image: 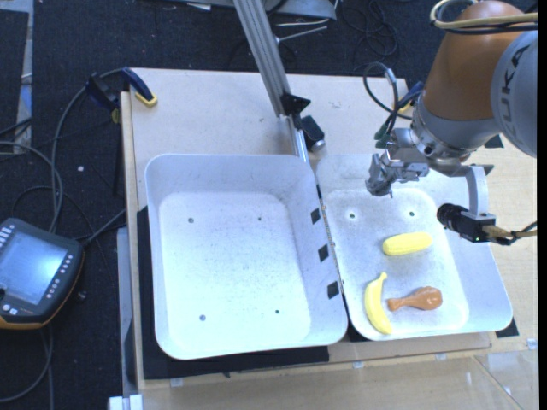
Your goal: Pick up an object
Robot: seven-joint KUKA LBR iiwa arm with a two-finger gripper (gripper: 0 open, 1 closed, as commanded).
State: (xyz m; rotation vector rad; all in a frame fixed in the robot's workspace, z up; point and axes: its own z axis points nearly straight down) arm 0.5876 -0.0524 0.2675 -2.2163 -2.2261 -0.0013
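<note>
In the right bin lie three things: a yellow lemon-shaped piece near the middle, a yellow banana toward the front left, and a brown chicken drumstick just right of the banana. My gripper hangs above the bin's back left part, up and left of the lemon piece and apart from it. Nothing shows between its tips.
The left bin lies beside the right one, their rims meeting in the middle. A slanted aluminium rail rises behind the bins. A teach pendant rests on the floor at left. Cables trail across the bench's back right.
</note>
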